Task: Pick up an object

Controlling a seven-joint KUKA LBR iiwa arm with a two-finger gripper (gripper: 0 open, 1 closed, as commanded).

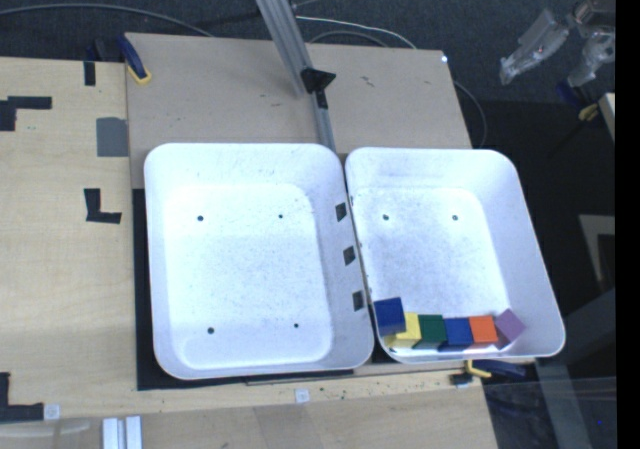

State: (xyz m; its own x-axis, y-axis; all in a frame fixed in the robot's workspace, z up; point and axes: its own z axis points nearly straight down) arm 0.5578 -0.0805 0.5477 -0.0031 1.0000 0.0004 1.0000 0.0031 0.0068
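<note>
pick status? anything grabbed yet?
Nothing looks done: the blocks, blue through purple, all sit along the near wall of the right bin. In hand: nothing visible; the gripper hangs off beyond the bins. Left: reach in, grasp, lift.

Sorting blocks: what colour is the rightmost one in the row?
Purple block, seen in the camera view.
</note>
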